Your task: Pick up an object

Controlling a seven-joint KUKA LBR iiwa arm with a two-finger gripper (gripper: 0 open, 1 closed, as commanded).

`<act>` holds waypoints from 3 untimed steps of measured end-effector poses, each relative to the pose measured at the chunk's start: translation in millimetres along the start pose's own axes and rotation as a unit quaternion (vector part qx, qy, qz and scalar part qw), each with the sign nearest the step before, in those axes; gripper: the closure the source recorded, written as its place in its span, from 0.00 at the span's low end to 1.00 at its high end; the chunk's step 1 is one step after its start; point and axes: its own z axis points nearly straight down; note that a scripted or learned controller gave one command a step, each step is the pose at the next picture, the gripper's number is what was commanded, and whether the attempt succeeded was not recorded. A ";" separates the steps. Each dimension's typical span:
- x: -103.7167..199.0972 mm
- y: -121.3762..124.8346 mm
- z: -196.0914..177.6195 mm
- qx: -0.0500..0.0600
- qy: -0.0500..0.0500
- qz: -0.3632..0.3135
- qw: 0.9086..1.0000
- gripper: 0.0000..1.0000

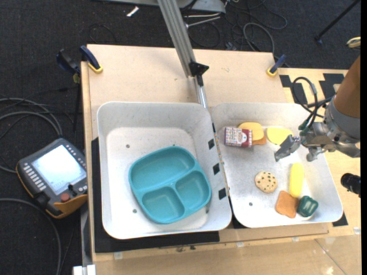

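Wooden worktop carries two shallow white bins side by side. Left bin holds a teal divided tray, three compartments, sitting toward the near right part of the bin. Right bin holds all the small items. Grey arm comes in from the right, orange band up top, gripper hanging over the right bin's middle-right, above the bin floor. Fingers look apart, nothing between them.

Items in the right bin, largest first: small red-and-white carton lying on its side near the bin's left-rear, touching an orange-yellow round piece behind it. Yellow flat piece just beside that, close to the gripper. Yellow corn-like stick lies below the gripper. Orange wedge near the front edge, touching a green pepper-like piece. Cookie sits left of the stick, apart from it.
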 end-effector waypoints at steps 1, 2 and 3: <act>-0.2 0.0 -0.1 0.000 0.000 0.001 1.000 0.00; -3.2 4.9 45.0 0.002 0.000 0.001 1.000 0.00; 3.9 3.9 90.3 0.002 0.000 0.001 1.000 0.00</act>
